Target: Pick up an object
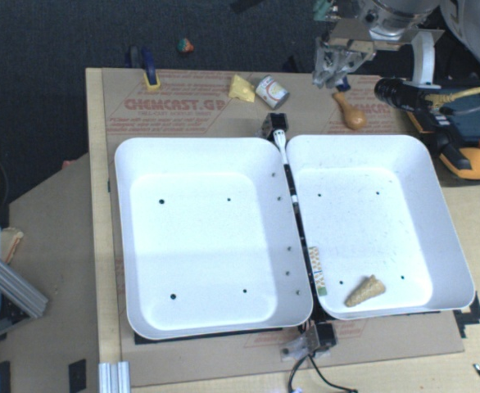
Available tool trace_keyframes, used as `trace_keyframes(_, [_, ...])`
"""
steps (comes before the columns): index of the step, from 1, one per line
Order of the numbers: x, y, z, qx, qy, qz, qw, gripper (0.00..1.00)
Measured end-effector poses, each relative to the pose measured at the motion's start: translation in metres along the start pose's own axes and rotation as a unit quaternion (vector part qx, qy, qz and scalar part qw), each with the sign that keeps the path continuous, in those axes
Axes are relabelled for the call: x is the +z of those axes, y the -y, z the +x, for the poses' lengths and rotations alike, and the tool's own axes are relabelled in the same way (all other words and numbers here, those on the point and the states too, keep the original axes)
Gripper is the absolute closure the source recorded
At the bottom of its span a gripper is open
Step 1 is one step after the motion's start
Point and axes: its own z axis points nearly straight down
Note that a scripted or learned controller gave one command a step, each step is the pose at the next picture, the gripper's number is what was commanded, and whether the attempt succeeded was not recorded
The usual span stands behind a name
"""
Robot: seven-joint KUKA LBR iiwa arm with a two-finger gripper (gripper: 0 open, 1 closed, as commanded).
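One tan cone [364, 291] in the right bin [436, 219], well apart from the tool [332, 76]

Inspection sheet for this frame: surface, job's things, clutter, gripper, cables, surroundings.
Surface: cardboard-topped bench bearing a left bin and a right bin, side by side.
Job's things: tan cone-shaped piece in the right bin's near part.
Clutter: behind the bins, yellow wedge, small white box, brown pear-shaped thing, blue clamp.
Gripper: gripper above the bench behind the right bin; finger state unclear.
Cables: black cable at the near edge.
Surroundings: dark carpet.
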Motion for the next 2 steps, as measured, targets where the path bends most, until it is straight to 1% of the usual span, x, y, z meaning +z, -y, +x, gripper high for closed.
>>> trace_keyframes(1, [0.093,0.003,0.015,-0.003,-0.001,0.011,0.9999,1.0])
trace_keyframes(2, [0.021,0.001,0.032,-0.005,-0.002,0.001,1.0,1.0])
